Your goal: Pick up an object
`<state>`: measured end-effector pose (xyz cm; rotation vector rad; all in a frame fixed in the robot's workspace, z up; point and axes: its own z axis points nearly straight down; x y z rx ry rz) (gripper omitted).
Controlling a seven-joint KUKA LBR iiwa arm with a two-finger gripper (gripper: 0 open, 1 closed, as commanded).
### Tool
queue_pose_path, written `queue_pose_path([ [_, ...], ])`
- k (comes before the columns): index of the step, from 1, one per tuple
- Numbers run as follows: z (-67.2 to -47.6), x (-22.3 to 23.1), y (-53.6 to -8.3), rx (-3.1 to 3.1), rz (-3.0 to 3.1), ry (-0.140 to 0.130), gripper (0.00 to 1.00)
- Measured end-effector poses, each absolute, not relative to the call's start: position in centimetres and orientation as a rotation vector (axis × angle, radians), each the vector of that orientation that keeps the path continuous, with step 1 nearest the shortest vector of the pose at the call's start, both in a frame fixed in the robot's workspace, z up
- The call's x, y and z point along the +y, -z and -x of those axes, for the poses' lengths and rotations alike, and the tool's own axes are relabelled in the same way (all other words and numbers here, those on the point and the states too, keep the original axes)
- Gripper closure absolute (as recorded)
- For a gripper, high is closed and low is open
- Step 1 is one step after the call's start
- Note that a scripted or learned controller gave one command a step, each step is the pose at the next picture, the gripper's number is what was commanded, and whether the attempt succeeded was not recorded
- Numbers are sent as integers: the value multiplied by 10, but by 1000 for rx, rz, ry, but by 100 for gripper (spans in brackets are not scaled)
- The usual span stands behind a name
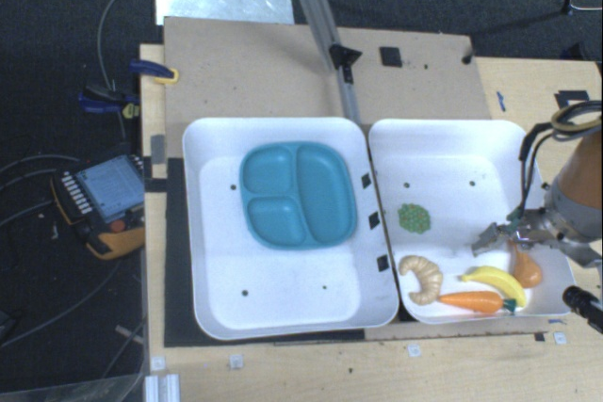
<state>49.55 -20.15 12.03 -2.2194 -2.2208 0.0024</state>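
Observation:
My gripper (507,241) hangs over the right side of the right bin (443,146), open, with one grey finger (485,238) splayed to the left. I see nothing held between the fingers. Just below it lies a brown-orange rounded object (528,271), partly covered by the gripper. A yellow banana (494,279) and an orange carrot (471,301) lie near the bin's front edge, left of that object. A tan croissant (422,278) sits further left. A green leafy lump (414,218) rests near the bin's middle.
The left bin (283,297) holds a teal divided plate (299,195). A grey pole (320,14) slants down to the wall between the bins. Clamps and a handheld device (104,198) lie off the bench to the left.

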Motion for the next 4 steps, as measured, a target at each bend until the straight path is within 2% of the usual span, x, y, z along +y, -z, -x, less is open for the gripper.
queue_pose_path([
  [1, -500, -201, -88, -2230, 2222, 11, 0],
  [2, -501, -202, -100, -2233, 2227, 12, 100],
  [3, -512, -199, -150, -2232, 2220, 5, 100],
  [4, -513, -190, -198, -2232, 2219, 5, 100],
])
